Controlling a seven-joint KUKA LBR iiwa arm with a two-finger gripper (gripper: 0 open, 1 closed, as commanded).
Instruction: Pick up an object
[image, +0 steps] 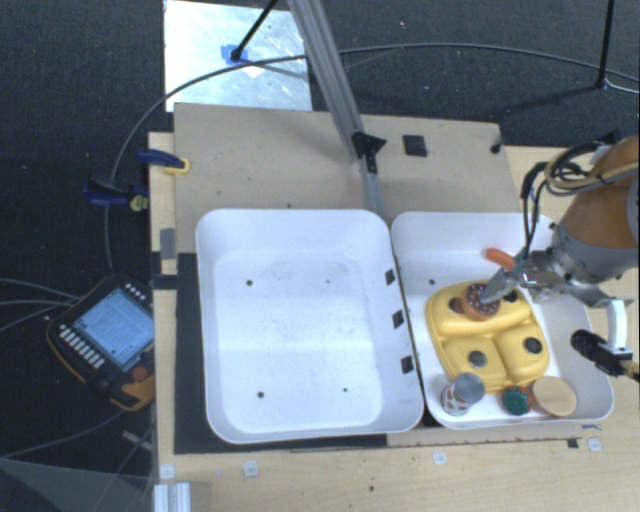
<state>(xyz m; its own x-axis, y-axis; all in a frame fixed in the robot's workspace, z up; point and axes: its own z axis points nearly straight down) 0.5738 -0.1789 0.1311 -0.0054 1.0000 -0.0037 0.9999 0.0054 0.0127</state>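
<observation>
The right bin (420, 260) holds a large yellow moulded piece (490, 335) with round hollows. A small brownish round thing (473, 303) rests on its upper left part. My gripper (492, 292) reaches in from the right and is low over the yellow piece, its tip right at the brownish thing. A small orange object (500, 258) lies just behind the gripper. Along the bin's front edge sit a silver cylinder (462, 391), a small teal object (515, 401) and a tan disc (554, 396).
The left bin (230, 260) is beside the right one, with a shared wall between them. A metal pole (335, 80) slants over the bench's back edge. A teach pendant (105, 335) lies off the bench to the left.
</observation>
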